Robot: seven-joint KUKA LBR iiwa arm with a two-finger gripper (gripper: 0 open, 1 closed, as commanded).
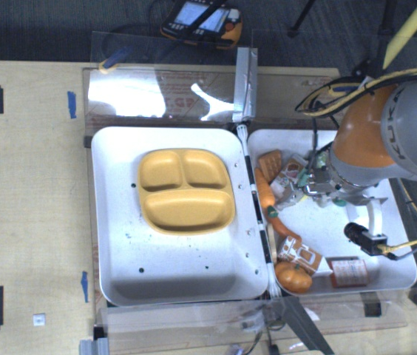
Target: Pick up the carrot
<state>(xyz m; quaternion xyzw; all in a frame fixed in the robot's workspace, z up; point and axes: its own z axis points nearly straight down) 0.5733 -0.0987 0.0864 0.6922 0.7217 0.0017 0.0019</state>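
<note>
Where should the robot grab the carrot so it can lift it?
Probably around the middle of the carrot, coming from above. It lies flat and long against the left wall of the right bin, so the jaws likely fit best across its narrow width, though the wall crowds one side.

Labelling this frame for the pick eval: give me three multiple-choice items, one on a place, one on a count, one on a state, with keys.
1. Where does the carrot lie?
A. in the right bin, by its left wall
B. on the yellow tray
C. on the bench outside the bins

2. How many compartments has the yellow tray?
A. two
B. three
C. five

3. How is the yellow tray oriented?
A. upside down
B. on its edge
C. flat, open side up

Key: 1 A, the carrot lies along the wall of the right bin; 2 B, two small above one wide; 3 C, its hollows face the camera in the left bin.
</note>
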